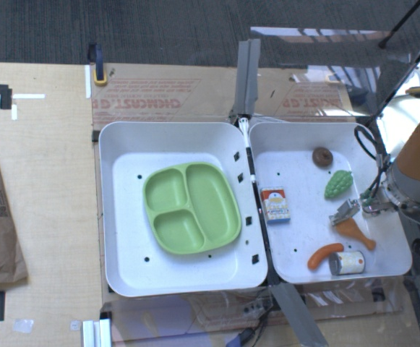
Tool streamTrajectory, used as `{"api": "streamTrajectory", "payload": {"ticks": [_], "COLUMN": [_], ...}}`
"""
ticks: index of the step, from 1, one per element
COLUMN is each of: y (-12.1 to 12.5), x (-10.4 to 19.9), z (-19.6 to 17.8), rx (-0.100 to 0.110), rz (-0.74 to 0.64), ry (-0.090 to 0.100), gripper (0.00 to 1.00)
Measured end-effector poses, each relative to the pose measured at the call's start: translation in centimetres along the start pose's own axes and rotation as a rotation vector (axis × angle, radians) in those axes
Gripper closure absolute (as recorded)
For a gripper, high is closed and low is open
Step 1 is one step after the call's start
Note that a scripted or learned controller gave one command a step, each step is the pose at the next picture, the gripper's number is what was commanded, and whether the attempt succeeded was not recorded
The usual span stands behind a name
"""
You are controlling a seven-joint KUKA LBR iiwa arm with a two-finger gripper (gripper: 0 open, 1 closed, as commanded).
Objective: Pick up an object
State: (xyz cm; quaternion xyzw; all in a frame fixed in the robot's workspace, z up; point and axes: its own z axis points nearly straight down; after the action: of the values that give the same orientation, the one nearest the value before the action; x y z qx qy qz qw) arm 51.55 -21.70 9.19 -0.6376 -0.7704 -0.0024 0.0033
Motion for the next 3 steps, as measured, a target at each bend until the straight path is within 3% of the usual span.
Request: {"api": "streamTrajectory", "payload": {"ticks": [1, 2, 3], "y": [-3.15, -3.16, -3.13], "x": [0.48, 0.48, 0.33], "z": [0.08, 0.08, -0.79], "rx": [0.001, 0.001, 0.000], "rz": [-0.050, -0.050, -0.046], "ry": [-0.002, -0.001, -0.005], "gripper": [0.00, 0.00, 1.00]}}
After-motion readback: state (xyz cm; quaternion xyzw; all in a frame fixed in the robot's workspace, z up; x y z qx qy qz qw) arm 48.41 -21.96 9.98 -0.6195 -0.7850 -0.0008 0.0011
